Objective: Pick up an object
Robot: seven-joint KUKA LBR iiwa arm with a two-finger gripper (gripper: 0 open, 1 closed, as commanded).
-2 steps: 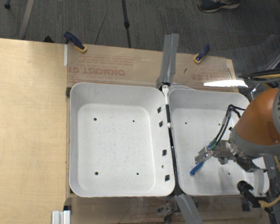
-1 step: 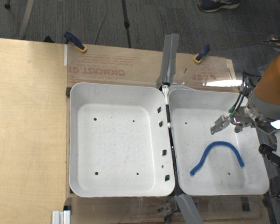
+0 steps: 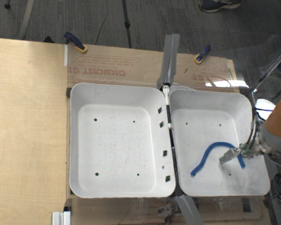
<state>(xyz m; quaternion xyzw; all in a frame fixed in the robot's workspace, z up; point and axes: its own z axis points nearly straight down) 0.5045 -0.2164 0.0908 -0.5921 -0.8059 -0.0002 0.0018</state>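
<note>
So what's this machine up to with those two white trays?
A robot arm reaches in from the right over the right-hand bin. Its pincer is down at the end of a blue curved strip lying on that bin's floor. It looks like an attempt to pick the strip up, but I can't tell whether it has a grip on it. The strip still lies in the bin.

1. The left bin has a bare floor, open to a reach from above.
2. In the right bin, a blue curved strip lies across the floor's near right part, the gripper at what seems its right end.
3. That bin's far and left floor lies free.
4. Raised bin rims meet along the middle, with black clips there.
</note>
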